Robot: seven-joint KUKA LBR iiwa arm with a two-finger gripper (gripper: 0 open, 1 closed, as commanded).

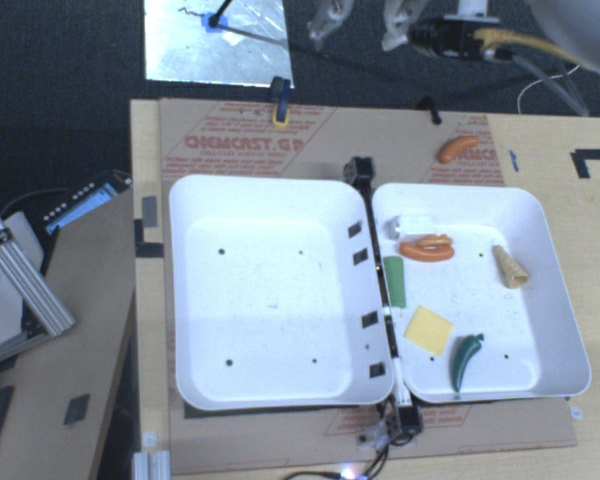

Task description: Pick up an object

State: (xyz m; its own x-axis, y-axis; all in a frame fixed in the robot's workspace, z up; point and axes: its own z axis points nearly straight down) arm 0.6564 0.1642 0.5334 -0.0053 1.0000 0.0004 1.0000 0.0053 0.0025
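Two white bins sit side by side on the bench, the left bin bare-floored and the right bin holding the toy food. Beyond the right bin's far rim, the gripper hangs with its fingers spread, nothing between them. Inside that bin lie a hot dog, a green block, a yellow slice, a dark green pepper and a cone. A sausage rests just outside its far rim.
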